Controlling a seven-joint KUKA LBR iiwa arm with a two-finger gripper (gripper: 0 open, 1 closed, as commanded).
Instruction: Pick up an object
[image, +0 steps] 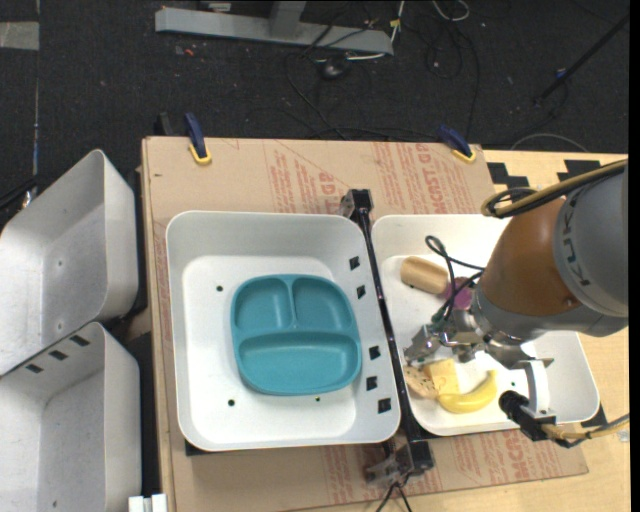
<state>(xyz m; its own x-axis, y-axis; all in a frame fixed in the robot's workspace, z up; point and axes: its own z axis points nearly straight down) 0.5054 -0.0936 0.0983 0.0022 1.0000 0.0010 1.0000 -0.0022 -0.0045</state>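
Observation:
In the right bin (560, 415), my gripper (438, 343) hangs low over the front left part, its metal end just above a pale beige piece (433, 378). A yellow banana (470, 398) lies beside that piece, toward the front. A tan cylinder (424, 274) lies behind the gripper, near the bin's back left. A small purple thing (462, 296) peeks out by the wrist, partly hidden by black cable. The arm's orange band (530, 275) covers much of the bin's middle and right.
The left bin (190, 300) holds a teal divided plate (296, 334). A black divider (380, 320) runs between the two bins. Two more white bins (60, 290) stand off the bench at the far left. Blue clamps (198, 140) grip the bench's back edge.

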